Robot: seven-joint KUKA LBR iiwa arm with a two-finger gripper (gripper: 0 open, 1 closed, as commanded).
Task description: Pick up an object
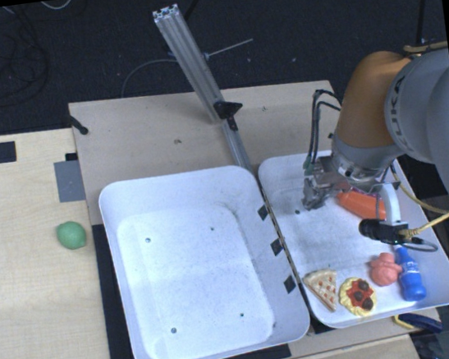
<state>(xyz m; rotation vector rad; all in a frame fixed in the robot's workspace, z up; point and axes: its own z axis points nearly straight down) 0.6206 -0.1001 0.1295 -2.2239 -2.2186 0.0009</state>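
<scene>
A green ball (71, 235) lies on the pale wooden bench (22, 269), well left of the bins; a grey square (68, 180) sits above it. A slanted aluminium rail (194, 61) rises behind the bins; black cables (14, 38) trail across the dark floor.

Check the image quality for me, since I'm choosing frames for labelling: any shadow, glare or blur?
Camera view: even lighting; a soft grey shadow crosses the far part of the left shallow white bin; no strong glare; the small toys by the blue plastic bottle look slightly soft; the background beyond the bench is dark.
</scene>
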